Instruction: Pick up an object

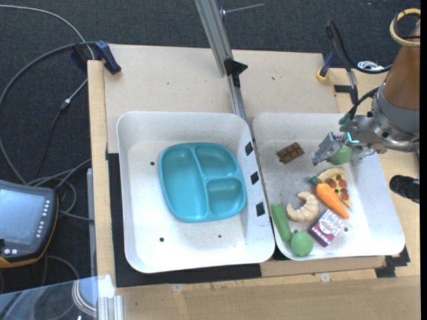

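Observation:
My gripper [342,151] hovers over the far right part of the right bin [395,227], below the orange band of the arm. A small light-green fruit [341,157] sits between its grey fingers [325,149], and they look shut on it. Just in front of it lie a pizza slice [339,181] and an orange carrot [331,199]. A brown chocolate piece [290,153] lies to the gripper's left. Nearer the front are a croissant [303,207], a green cucumber [281,221], a green ball [301,244] and a purple box [327,228].
The left bin [124,179] holds a teal divided plate [201,181]. A metal pole [220,35] rises from the divider between the bins. Cables and a black clamp [340,45] lie at the bench's back right corner.

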Available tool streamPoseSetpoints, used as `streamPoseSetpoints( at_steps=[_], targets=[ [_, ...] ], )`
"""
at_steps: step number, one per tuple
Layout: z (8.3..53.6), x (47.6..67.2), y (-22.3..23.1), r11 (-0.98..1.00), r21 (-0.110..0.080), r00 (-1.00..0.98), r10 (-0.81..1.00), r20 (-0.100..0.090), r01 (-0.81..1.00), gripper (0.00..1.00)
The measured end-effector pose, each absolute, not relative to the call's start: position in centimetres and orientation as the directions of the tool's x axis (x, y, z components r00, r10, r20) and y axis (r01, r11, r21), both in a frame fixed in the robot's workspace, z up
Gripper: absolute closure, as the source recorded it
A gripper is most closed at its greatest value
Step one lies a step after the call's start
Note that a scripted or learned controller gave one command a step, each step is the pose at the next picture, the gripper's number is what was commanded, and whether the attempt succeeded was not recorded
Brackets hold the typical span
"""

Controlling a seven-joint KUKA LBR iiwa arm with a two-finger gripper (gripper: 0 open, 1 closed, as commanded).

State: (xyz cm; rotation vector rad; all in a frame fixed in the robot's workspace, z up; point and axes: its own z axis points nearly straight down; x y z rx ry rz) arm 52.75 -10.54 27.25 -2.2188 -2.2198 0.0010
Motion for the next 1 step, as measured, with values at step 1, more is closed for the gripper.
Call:
streamPoseSetpoints(
  at_steps=[1],
  targets=[
    [21.36,53.39,-10.87,0.0,-0.006,0.0,1.0,0.002,1.0,0.0]
  ],
)
